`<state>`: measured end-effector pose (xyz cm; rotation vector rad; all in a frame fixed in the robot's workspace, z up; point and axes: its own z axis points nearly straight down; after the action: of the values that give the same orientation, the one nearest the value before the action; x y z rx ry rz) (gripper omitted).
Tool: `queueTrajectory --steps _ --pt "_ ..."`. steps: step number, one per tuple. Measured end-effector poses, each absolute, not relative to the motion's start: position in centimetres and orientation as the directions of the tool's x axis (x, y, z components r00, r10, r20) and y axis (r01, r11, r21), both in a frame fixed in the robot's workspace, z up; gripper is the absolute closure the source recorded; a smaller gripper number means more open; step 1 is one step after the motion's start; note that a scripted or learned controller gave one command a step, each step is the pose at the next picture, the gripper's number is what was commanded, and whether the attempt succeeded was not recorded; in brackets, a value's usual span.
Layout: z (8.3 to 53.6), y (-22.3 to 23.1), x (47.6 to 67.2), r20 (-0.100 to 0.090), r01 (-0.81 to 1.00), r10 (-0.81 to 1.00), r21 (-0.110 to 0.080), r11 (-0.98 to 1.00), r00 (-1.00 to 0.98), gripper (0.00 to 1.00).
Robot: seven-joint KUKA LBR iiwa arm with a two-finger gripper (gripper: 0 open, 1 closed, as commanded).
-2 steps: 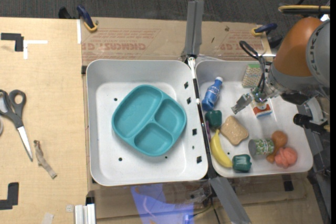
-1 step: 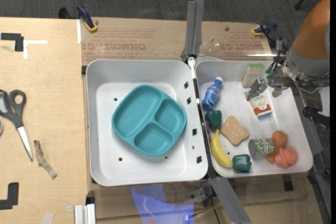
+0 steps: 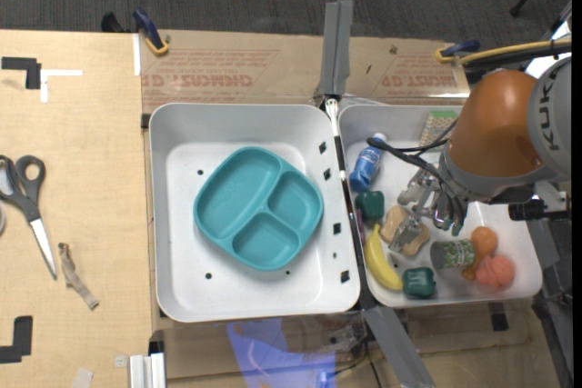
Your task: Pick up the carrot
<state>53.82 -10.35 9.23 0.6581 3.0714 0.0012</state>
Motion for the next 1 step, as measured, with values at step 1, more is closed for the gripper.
queueTrajectory --steps 1 --pt "9.3 -14.34 54.49 -0.003 0.726 0.726 0.002 0.688 -0.688 0.0"
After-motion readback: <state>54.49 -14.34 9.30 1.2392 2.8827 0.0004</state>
